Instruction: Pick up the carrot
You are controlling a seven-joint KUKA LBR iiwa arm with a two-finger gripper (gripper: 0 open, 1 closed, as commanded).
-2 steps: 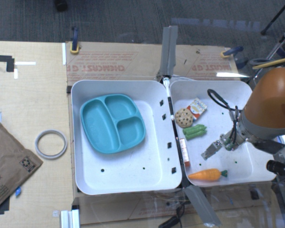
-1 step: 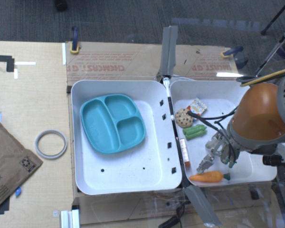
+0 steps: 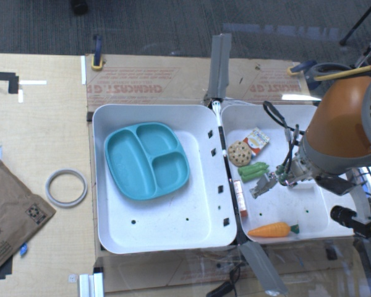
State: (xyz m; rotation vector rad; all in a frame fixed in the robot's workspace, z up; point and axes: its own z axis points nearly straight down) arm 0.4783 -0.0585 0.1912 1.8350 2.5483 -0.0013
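Carrot (image 3: pixel 269 230): smooth, tapered, orange, green stub; by right bin's (image 3: pixel 315 228) front wall.
Gripper (image 3: pixel 261 187): grey metal, above carrot, near green pod (image 3: pixel 253 171).
Jaws: cannot tell how open; nothing visibly held.

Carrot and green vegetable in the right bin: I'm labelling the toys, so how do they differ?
The carrot is orange with a green tip; the green vegetable is green all over. The carrot lies by the bin's near wall, the green vegetable mid-bin beside the cookie. The carrot looks longer. Both lie flat in the right bin.
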